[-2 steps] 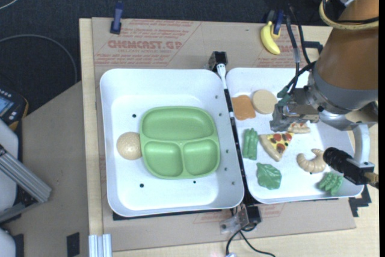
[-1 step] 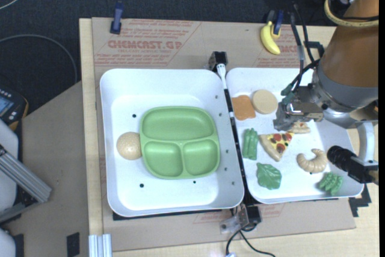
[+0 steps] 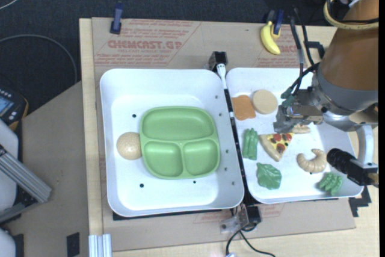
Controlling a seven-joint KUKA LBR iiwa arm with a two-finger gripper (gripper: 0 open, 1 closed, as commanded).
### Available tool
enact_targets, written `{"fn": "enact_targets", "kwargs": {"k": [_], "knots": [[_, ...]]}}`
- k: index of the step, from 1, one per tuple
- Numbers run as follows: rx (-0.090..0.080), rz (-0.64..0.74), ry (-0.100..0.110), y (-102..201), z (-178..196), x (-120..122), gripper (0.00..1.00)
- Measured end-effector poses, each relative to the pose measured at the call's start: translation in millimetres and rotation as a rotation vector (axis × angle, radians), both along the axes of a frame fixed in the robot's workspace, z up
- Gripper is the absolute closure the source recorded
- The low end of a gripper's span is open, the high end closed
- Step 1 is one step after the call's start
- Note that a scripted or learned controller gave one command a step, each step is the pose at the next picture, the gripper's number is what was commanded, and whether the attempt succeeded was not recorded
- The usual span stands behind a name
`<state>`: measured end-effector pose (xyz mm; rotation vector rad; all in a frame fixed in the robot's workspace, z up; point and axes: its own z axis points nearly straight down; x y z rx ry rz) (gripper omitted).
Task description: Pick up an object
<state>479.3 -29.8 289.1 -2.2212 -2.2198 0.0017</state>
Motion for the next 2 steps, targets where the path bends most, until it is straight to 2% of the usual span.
{"fn": "enact_targets", "kwargs": {"k": [1,2], "knots": [[0.000,-0.002,0.001,-12.8,-10.0,-0.4,1.00],[0.000,0.000,-0.002,-12.1,1.2,0.4,1.00]]}}
